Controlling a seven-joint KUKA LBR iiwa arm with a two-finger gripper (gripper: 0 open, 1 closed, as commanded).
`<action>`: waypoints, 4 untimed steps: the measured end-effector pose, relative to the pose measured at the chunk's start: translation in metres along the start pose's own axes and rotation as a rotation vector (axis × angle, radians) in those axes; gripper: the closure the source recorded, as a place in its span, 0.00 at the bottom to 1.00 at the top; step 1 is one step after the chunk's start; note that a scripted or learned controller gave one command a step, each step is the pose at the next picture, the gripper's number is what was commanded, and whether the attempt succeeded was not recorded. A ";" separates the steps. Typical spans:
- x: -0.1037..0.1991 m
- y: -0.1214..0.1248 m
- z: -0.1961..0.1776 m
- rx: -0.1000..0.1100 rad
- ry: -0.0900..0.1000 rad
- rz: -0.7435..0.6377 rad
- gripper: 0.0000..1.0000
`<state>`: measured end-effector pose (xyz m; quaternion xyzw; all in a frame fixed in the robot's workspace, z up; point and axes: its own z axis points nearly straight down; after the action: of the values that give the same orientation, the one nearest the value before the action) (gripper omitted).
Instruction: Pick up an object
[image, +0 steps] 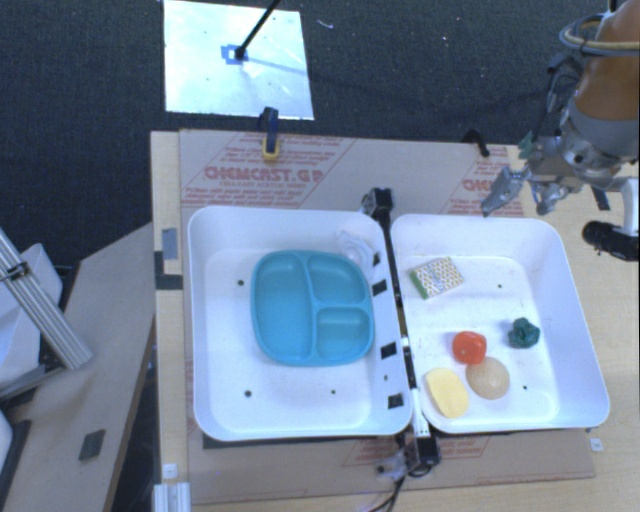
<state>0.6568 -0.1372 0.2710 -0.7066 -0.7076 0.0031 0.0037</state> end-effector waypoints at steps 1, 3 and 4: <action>0.000 0.002 -0.007 -0.011 -0.002 -0.002 0.00; 0.000 -0.005 0.100 -0.008 -0.001 0.000 0.00; -0.002 -0.004 0.142 -0.008 -0.001 0.001 0.00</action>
<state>0.6511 -0.1389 0.1293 -0.7069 -0.7073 0.0005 0.0005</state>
